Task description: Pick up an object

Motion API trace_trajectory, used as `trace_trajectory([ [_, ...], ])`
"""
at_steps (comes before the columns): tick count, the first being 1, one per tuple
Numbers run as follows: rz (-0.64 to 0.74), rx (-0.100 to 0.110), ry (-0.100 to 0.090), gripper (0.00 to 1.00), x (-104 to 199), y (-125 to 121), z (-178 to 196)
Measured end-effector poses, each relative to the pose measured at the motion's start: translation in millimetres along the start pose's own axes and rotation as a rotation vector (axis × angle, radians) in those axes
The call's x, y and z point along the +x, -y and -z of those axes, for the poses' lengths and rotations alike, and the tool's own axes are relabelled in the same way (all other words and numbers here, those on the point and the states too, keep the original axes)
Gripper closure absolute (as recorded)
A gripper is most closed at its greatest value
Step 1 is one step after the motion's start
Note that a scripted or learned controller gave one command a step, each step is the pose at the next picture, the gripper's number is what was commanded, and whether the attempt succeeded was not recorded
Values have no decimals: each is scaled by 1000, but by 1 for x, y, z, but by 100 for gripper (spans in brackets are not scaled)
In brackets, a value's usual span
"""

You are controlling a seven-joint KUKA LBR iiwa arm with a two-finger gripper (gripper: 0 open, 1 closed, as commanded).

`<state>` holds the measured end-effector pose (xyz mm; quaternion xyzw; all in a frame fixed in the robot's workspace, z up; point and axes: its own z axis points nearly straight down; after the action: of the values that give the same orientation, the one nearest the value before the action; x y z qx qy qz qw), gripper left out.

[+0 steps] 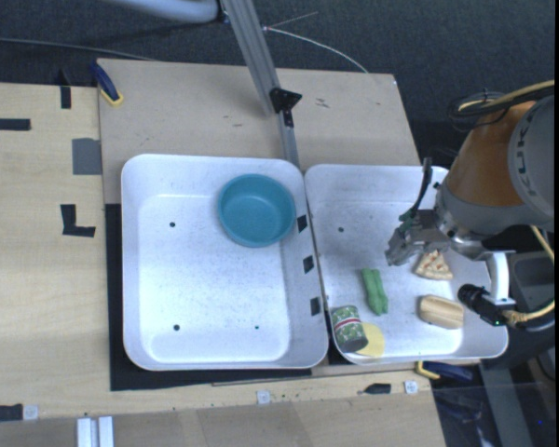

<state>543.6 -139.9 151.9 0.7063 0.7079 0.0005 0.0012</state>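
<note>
Arm's in from the right, orange band up top, gripper (405,245) low over the right bin (354,189), upper-right part of it. Fingers: too dark & small to read, can't tell if wide or pinched. Nothing visibly between them.

Objects in the right bin: pizza-slice toy (435,266) just beside the gripper, on its lower right, may be touching, can't say. Green pickle-shaped piece (374,290) near, below-left of the gripper, lying on the bin floor. Tan bread-roll thing (441,312) lower right, apart from the pizza slice. Small can w/ green label (347,328) at the bottom-left corner, on its side, touching a yellow piece (374,343) next to it.

Left bin (158,277): blue bowl (256,209) upright, upper-right area, well apart from the arm.
</note>
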Motion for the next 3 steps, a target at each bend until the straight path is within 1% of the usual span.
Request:
trace_trajectory([
  [1, -1, 0, 0, 100, 0, 5, 44],
  [2, -1, 0, 0, 100, 0, 4, 75],
  [3, 4, 4, -3, 100, 46, 4, 79],
])
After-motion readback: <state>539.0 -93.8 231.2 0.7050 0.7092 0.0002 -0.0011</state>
